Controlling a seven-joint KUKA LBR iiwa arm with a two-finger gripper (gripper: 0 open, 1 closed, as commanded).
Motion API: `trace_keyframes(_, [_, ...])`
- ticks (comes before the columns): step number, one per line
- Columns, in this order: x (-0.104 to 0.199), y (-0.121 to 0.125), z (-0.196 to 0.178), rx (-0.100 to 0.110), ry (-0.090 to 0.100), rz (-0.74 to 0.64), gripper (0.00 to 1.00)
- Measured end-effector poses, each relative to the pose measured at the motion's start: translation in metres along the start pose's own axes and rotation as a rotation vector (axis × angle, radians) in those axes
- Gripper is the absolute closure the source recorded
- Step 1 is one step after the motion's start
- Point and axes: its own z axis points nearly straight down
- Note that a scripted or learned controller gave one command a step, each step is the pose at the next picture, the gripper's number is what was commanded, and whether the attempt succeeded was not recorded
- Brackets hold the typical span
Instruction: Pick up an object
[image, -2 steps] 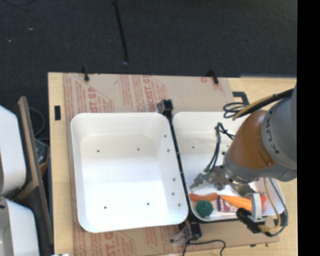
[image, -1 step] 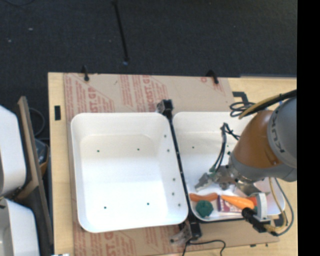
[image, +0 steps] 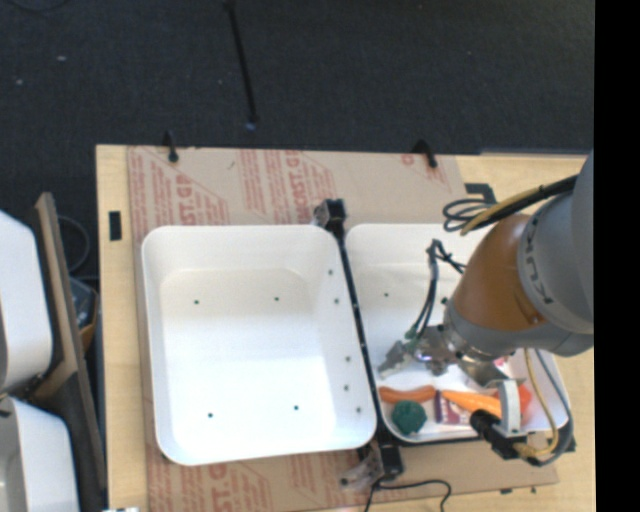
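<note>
In the right-hand bin (image: 385, 262), near its front edge, your arm (image: 520, 285) has its wrist low over a small cluster of objects, which is why most of that bin's floor is hidden under the grey casing and the orange band. The gripper (image: 425, 350) sits at the metallic head just above the cluster; you cannot tell whether the jaws are released or clenched, since the head reads as a blur of bright metal, and nothing can be seen caught between them.

The candidates for picking lie together at the bin's front: a dark green rounded lump (image: 408, 418), matte and perhaps soft; a thin orange-red stick (image: 405, 395) just behind it; and a bright orange elongated piece (image: 470, 402) to its right, carrot-like in shape. They crowd each other, so a clean grasp of one looks awkward.

The left bin (image: 160, 330) is smooth white plastic with rounded corners and a few dark dots on its floor. Both bins rest on printed cardboard (image: 230, 185) laid over the pale wooden tabletop (image: 112, 320), likely to keep them steady.
</note>
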Motion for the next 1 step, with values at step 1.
trace_keyframes(1, [-0.0015,-0.0083,-0.0001,0.0,-0.001,0.001,0.0])
